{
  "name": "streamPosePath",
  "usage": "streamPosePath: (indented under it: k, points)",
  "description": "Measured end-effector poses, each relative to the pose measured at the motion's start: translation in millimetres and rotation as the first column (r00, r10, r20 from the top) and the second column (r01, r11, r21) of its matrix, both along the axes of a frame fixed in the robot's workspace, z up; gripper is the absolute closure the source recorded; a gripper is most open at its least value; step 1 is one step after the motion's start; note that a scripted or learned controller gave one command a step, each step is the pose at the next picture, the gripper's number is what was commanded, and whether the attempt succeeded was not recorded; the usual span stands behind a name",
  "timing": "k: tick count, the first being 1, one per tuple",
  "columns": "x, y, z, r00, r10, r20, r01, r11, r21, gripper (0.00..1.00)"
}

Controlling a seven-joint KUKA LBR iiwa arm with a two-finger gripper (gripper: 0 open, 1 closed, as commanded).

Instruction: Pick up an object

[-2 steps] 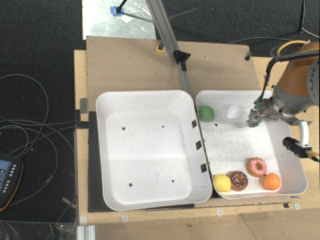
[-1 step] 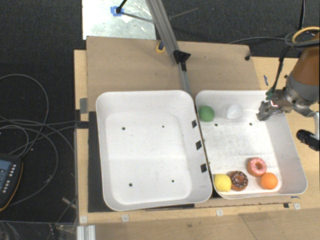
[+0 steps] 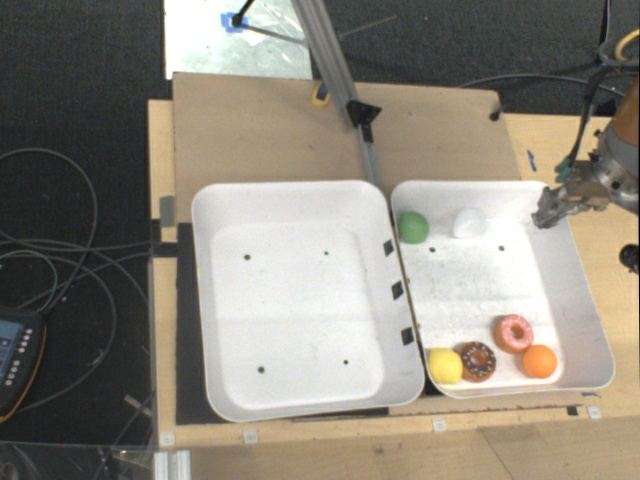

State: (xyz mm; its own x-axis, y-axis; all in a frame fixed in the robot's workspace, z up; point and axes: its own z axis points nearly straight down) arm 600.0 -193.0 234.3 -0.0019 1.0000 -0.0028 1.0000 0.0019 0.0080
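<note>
On the wooden surface (image 3: 260,118), the left shallow white plastic bin (image 3: 215,298) has a bare floor. The right white bin (image 3: 580,298) has open room in its middle. The grey metal hand (image 3: 548,211) hangs over its upper right rim; whether it is spread or pressed together I cannot tell. A white rounded object (image 3: 468,223) lies just left of it, a green ball (image 3: 413,227) farther left. A yellow ball (image 3: 445,366), chocolate doughnut (image 3: 477,361), pink doughnut (image 3: 513,333) and orange ball (image 3: 540,361) crowd the near edge, well apart.

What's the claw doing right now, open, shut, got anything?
Claw: over the right bin's far right rim; open or shut cannot be told from this view. Nothing seen held in it.
</note>
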Motion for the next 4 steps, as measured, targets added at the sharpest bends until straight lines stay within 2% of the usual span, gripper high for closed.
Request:
streamPosePath:
  k: [1,4]
  points:
    - [1.0,-0.3,12.8,1.000,0.001,-0.004,-0.001,1.000,0.001,1.00]
    - [10.3,186.1,0.5,1.000,0.010,-0.007,-0.010,1.000,0.006,1.00]
